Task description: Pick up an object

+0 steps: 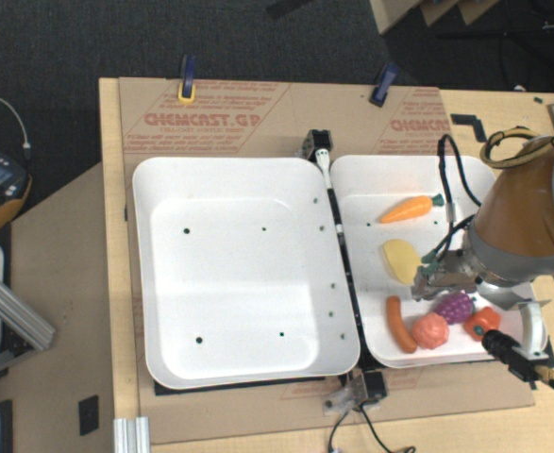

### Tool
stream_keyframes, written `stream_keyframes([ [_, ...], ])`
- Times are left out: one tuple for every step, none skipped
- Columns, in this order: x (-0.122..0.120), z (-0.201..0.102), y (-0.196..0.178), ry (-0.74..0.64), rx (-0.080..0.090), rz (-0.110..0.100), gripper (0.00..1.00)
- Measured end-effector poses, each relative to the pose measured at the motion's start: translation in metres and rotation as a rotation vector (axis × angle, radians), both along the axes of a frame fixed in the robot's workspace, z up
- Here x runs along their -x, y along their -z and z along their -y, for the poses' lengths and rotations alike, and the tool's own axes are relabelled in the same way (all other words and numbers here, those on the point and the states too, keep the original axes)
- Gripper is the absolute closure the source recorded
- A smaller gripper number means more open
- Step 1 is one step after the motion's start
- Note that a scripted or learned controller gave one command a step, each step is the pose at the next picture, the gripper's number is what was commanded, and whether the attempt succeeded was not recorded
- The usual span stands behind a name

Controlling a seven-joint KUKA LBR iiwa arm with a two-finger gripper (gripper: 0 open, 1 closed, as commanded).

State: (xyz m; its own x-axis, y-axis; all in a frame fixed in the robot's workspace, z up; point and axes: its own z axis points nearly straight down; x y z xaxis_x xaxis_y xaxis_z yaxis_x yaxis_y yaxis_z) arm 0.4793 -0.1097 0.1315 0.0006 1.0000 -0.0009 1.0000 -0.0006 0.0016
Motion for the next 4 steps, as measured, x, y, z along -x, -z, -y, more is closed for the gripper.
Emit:
stream_keyframes([
  [-0.024,0.045,-0.193,0.000,0.007,0.019,1.00],
  [0.000,-0.012,-0.242,-0.007,-0.001,0.006,1.00],
  [0.001,-0.009,-0.148,0.001,-0.002,-0.010,1.00],
  [0.002,0.019,0.038,0.003,-0.003,-0.014,1.00],
])
